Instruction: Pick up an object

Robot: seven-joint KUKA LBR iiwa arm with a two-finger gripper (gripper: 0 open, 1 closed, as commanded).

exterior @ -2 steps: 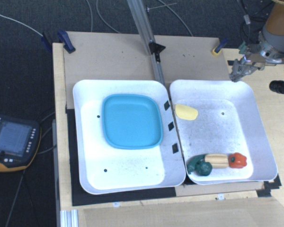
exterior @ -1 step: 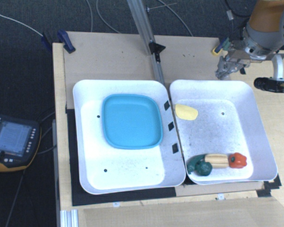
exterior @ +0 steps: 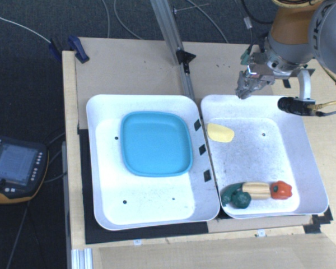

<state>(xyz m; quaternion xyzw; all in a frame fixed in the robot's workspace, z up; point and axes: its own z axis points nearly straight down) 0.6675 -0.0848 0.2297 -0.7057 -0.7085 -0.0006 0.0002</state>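
The right bin [exterior: 302,150] holds a pale yellow flat piece [exterior: 220,133] near its far left corner. Along its near edge lie a dark green object [exterior: 237,197], a tan cylinder [exterior: 256,190] and a red object [exterior: 280,190] in a row. My gripper [exterior: 247,88] hangs above the far rim of the right bin, well away from all of them. Nothing shows between its fingers. The left bin [exterior: 101,150] carries a light blue square plate [exterior: 156,143].
A slanted metal pole [exterior: 171,32] crosses the bench behind the bins. A black cylinder with a cable [exterior: 294,105] juts from the wrist over the right bin's far right. A handheld pendant [exterior: 14,168] lies on the floor at left.
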